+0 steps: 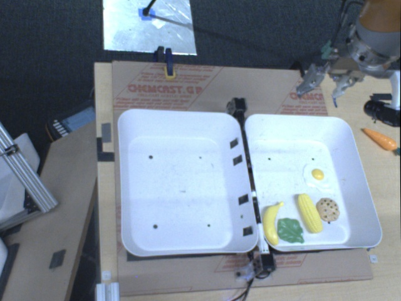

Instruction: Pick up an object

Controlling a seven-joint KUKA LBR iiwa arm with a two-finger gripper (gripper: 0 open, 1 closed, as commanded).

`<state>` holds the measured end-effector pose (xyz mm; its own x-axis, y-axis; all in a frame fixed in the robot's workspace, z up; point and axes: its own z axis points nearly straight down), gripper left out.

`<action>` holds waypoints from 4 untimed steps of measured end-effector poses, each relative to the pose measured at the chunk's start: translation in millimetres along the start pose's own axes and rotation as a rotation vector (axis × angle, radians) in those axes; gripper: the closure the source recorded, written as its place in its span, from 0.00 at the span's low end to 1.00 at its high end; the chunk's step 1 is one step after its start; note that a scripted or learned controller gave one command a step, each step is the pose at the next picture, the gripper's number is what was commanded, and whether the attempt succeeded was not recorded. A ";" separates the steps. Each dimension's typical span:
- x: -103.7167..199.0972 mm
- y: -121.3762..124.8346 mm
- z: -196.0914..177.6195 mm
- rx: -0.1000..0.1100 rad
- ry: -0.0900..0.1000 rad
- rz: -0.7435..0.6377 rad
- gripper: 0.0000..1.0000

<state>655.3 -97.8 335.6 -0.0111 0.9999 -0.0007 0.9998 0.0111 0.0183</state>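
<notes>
In the right bin [351,144], toward its near right corner, lie a fried egg [317,175], a corn cob [309,212], a brown cookie [328,209], a yellow banana [271,222] and a green leaf [290,230]. My gripper [325,86] hangs above the bench behind the right bin's far edge, well away from the objects. Its two fingers stand apart, open, with nothing between them.
The left bin [125,130] sits beside the right one, with black clips along the shared divider [245,180]. An orange carrot [380,138] lies on the bench right of the bins. A silver sheet [149,17] lies at the back.
</notes>
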 end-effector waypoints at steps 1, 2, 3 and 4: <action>91.1 17.8 -107.7 0.001 0.003 -0.005 0.00; 27.6 13.9 -45.6 0.020 -0.002 0.015 0.00; -37.1 12.2 -8.5 0.019 -0.002 0.016 0.00; -113.0 9.9 72.4 0.019 -0.001 0.014 0.00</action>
<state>667.8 -210.7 263.5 0.0033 1.0000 -0.0019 1.0000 -0.0033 -0.0003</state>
